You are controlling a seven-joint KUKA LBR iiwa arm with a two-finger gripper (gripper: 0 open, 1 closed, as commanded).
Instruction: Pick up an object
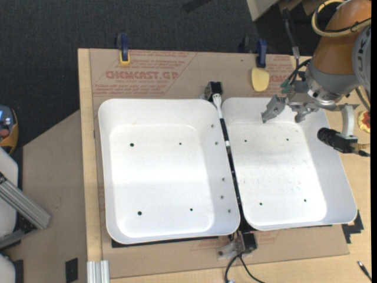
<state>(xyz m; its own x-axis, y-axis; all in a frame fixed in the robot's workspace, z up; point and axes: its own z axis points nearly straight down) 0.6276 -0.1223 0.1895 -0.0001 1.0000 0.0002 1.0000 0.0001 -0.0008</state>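
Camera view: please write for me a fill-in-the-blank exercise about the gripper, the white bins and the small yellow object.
The two-finger gripper hangs above the ___ of the two shallow white plastic bins, as the view shows them.
Between its open fingers there is ___.
The small pale yellow object lies on the brown board, ___ the bins.
Two ___ clamps grip the board's far edge.
Missing words: right; nothing; outside; blue.
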